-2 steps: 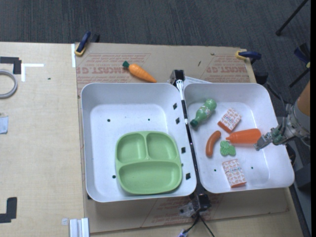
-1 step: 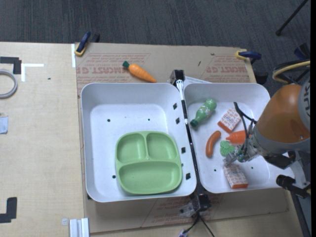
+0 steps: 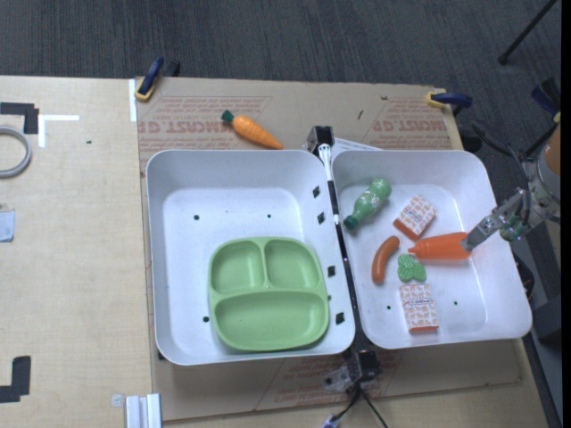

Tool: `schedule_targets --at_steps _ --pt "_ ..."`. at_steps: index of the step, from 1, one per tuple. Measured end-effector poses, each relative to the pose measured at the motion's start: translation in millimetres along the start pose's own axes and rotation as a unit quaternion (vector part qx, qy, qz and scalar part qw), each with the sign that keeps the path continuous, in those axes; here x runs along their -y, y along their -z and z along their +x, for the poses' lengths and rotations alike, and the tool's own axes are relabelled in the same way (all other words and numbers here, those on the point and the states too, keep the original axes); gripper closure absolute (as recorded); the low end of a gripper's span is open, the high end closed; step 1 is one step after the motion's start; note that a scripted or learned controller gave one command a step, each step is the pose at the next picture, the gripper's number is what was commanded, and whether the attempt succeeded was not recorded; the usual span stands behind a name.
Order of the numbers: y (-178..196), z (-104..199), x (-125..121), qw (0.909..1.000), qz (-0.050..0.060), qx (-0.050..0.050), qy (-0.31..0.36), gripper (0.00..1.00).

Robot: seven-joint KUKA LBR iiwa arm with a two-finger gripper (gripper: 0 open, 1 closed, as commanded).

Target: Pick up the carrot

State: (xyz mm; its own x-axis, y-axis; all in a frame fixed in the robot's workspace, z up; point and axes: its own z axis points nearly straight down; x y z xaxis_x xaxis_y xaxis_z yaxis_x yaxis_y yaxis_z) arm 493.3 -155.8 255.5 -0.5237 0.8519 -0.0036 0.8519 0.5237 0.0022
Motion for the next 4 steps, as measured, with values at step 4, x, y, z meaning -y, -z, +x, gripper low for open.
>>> schedule_targets --at_steps 4 --pt "-163 1 18 0.8698 0.0 -0.002 0.493 1.0"
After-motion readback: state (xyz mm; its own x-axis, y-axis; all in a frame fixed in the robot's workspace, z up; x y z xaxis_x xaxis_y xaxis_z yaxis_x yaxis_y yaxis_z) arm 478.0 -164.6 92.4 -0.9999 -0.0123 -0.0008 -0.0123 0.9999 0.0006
